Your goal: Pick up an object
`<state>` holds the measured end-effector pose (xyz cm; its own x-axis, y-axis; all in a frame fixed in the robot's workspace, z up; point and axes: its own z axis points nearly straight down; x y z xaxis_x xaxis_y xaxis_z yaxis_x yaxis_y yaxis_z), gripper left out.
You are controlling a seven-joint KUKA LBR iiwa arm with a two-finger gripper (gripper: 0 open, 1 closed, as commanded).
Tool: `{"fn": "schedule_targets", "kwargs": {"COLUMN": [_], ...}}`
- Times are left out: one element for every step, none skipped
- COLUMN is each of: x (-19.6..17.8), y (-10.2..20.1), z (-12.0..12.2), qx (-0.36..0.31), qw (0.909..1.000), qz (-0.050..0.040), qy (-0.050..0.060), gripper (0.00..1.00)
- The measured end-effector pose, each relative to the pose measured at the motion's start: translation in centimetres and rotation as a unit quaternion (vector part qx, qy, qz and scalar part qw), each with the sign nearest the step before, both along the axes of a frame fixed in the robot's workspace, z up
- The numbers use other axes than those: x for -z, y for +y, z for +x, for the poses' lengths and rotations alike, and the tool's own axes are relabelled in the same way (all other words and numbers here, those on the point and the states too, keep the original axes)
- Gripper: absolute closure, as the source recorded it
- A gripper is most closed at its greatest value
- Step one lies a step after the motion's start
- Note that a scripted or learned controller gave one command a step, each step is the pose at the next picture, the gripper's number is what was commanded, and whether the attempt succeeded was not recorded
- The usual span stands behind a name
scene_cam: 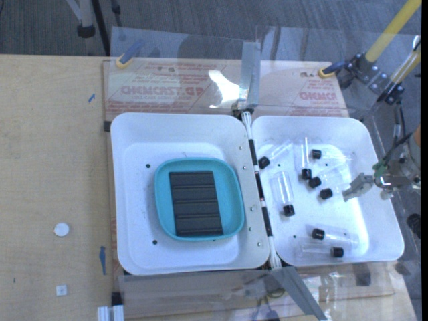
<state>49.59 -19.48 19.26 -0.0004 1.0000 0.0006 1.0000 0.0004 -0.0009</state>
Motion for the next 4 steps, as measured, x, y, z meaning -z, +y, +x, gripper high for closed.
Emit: {"fn": "schedule_targets", "kwargs": {"x": [9.7, 8.5, 10.5, 9.4], "y": [-1.0, 0.5, -0.1, -0.2], "z": [3.3, 10.9, 7.6, 7.8], "qx": [-0.076, -0.045, -0.057, -0.057], "qw": [0.9971, 0.9990, 0.9983, 0.9984], "qz": [-0.0003, -0.0011, -0.0007, -0.0013], "qy": [-0.001, -0.002, -0.003, -0.005], "gripper": [0.00, 0.00, 0.00, 1.00]}}
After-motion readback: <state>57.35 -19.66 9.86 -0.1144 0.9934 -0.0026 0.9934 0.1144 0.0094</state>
